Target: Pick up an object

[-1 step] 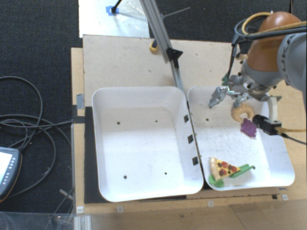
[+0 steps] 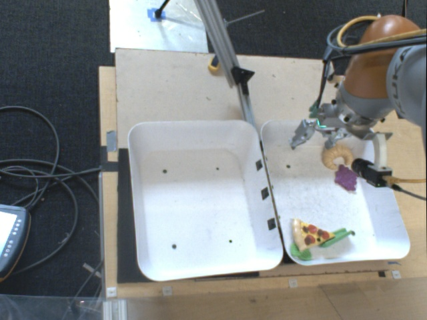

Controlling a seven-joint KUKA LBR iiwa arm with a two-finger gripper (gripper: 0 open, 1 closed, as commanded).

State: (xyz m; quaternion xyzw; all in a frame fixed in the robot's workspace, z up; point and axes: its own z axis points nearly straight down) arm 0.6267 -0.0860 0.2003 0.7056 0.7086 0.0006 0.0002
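Near the far wall of the right bin lay a tan, curled pastry, resting on the white floor in the bin's right half. Just beside it, on the near side and a little to the right, sat a purple lump; whether the two touched could not be told. The pincer hung to the left of the pastry, over bare floor in the bin's far left part, near the pastry but apart from it. Whether the pincer was spread or pressed together could not be told from this slant. The grey arm, with its orange band, reached in from the right above the pastry. At the near edge of the same bin a pizza slice lay flat, with a green piece touching its right side. The left bin stood beside the right one, their walls meeting. Both rested on the pale bench. A metal pole slanted across the bench's far side, and dark cables lay on the floor to the left.
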